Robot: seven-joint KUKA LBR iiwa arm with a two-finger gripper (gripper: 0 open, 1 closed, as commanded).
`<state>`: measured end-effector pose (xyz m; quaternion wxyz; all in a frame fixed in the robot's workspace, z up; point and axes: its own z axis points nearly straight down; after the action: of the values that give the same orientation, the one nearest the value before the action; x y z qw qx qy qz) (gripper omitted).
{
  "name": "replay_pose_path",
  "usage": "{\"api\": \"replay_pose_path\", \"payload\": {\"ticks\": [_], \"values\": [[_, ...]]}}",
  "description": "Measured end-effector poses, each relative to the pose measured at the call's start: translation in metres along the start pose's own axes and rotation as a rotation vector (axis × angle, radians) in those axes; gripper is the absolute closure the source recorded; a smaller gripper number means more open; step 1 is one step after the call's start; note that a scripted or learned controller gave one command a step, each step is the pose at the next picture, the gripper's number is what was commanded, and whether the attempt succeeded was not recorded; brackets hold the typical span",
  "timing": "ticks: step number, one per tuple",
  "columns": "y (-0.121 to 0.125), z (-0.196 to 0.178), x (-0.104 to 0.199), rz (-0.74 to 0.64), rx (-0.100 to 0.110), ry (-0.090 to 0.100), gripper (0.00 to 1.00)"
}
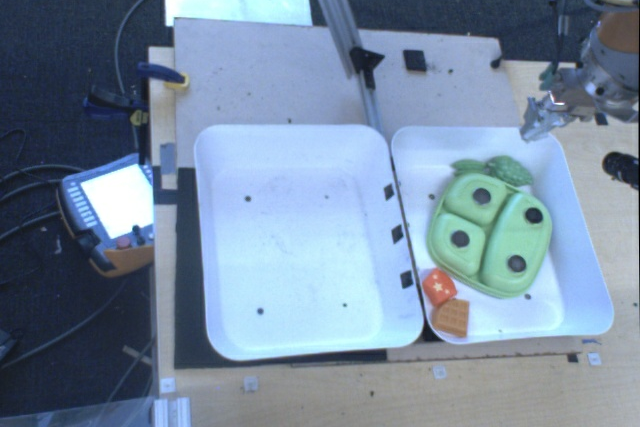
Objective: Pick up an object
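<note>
Green sectioned tray, orange pieces and a leafy green toy in the right bin; claw above the bin's far right corner.

The green sectioned tray [492, 232] lies in the right bin [580, 310], with dark dots in its compartments. A dark green leafy toy [497, 169] touches its far edge. Near the bin's front-left corner, an orange-red block with a white mark [440, 286] sits just beside an orange waffle-like piece [452, 317]. The claw [538, 122] hovers over the far right rim, holding nothing; whether it is open cannot be told. The left bin [215, 205] adjoins. No writing is legible.
</note>
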<state>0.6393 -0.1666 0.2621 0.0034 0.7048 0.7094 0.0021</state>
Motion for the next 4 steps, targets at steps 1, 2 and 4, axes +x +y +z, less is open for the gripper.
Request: {"api": "replay_pose_path", "payload": {"ticks": [1, 2, 4], "values": [[0.002, 0.011, 0.062, -0.004, 0.006, 0.003, 1.0], [0.0, 0.026, 0.119, -0.004, 0.006, 0.004, 1.0], [-0.007, 0.036, 0.226, -0.003, 0.007, 0.003, 1.0]]}}
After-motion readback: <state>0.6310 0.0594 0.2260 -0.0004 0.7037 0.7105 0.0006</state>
